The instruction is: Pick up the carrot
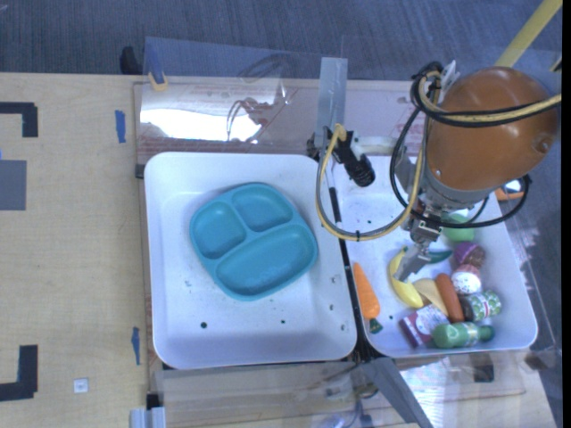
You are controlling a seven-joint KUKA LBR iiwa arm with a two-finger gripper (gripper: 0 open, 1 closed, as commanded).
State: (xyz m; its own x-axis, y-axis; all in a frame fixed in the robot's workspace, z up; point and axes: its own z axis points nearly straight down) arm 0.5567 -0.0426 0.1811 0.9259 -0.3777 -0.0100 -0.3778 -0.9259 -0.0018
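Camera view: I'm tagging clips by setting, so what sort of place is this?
Likely a robotics lab bench: two white bins, toy food like the carrot, and a cabled arm with its hand.

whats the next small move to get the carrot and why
Probably shift the gripper toward the view's lower left, to above the carrot. The carrot lies alone by the right bin's left wall, while the gripper hangs over the banana beside the toy pile, off to the carrot's right.

grey arm with orange band reaches in from right; tool points down
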